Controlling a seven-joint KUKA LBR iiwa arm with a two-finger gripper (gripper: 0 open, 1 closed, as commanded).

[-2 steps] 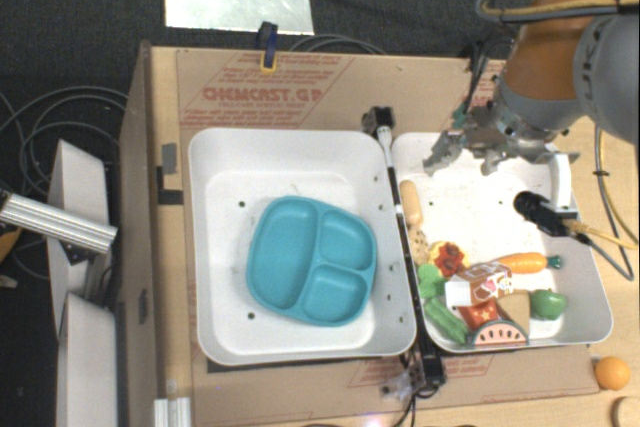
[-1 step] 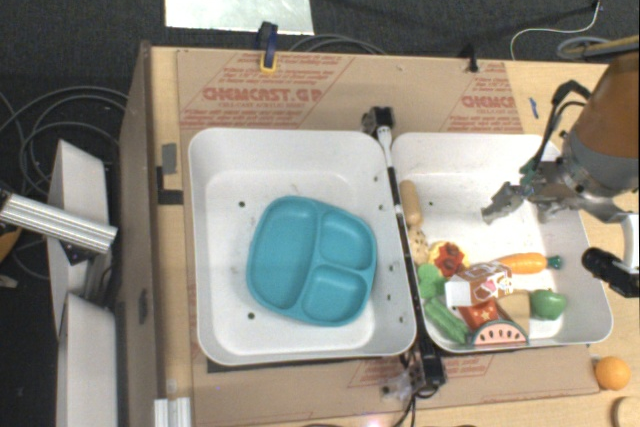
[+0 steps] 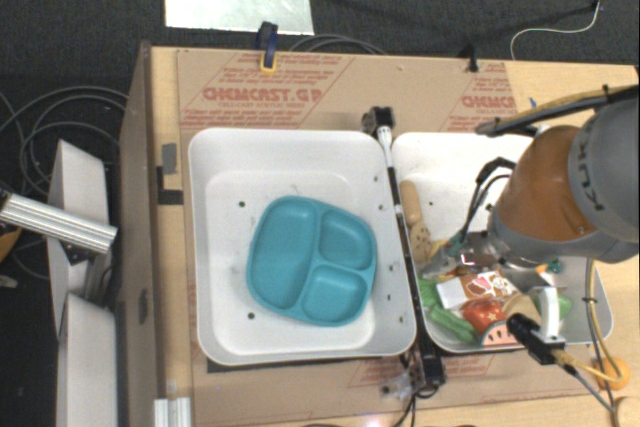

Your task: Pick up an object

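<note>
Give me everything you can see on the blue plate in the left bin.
The plate is teal-blue, looks like smooth plastic, rounded-square with soft corners and a raised rim. Ridges split it into three compartments: one large on the view's left, two smaller on the right, all bare. It lies flat, right side up, turned slightly askew, on the floor of the left bin, a little toward the right wall. Nothing else touches it; the arm is over the other bin.

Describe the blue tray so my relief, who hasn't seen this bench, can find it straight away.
Start at the left white bin, the one away from the arm. The blue tray lies flat near its middle, tilted at an angle to the bin's walls. It is a teal, rounded dish split into three compartments, and the clutter of small items sits in the right bin instead.
</note>
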